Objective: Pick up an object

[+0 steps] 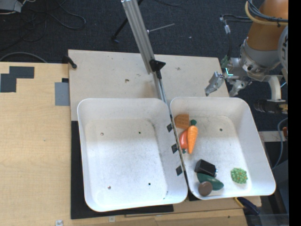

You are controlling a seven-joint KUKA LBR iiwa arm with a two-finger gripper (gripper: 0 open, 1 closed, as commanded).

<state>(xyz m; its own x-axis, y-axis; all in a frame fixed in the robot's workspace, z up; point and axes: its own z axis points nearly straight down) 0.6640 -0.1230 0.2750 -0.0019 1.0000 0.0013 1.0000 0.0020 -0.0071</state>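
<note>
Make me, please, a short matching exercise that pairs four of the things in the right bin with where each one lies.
Things:
1. carrot
2. green ball
3. black block
4. brown ball

Places:
A. near the bin's front right corner, apart from the others
B. at the bin's front edge, touching a dark green piece
C. along the left wall, leaf end pointing to the back
D. in the middle of the front half, just behind the dark green piece

Pairs: 1-C, 2-A, 3-D, 4-B
</note>
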